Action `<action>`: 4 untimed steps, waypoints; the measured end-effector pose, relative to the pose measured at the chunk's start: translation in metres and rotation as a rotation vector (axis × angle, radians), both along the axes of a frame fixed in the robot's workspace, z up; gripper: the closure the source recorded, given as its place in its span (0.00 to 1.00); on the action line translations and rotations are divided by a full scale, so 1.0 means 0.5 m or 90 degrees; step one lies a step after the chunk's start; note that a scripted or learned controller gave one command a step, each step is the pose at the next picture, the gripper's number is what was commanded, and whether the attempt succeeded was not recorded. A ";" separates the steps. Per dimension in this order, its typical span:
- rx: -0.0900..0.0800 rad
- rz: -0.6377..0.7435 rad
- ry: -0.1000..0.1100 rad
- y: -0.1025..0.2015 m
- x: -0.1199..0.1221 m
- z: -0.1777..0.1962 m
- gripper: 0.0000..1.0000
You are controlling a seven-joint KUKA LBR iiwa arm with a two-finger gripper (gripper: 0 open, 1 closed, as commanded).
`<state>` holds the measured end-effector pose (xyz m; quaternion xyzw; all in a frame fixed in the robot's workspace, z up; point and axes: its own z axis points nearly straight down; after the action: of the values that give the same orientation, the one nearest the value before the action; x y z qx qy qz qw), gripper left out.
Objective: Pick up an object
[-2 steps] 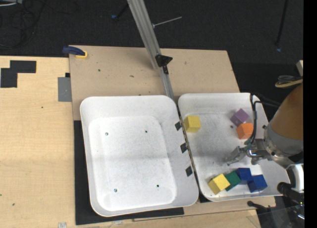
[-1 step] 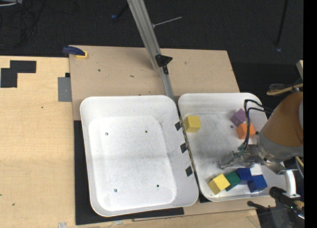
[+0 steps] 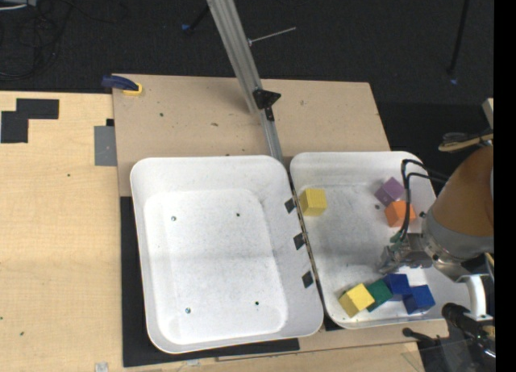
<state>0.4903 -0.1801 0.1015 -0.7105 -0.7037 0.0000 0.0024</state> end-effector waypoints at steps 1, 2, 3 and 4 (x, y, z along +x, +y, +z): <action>-0.002 0.007 -0.003 0.020 -0.002 0.106 1.00; -0.003 0.007 -0.004 0.014 0.003 0.191 1.00; -0.003 0.007 -0.005 -0.007 0.000 0.305 1.00; -0.001 0.009 -0.001 0.088 0.045 0.298 1.00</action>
<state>0.5129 -0.1362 0.2507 -0.7054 -0.7088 -0.0002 0.0012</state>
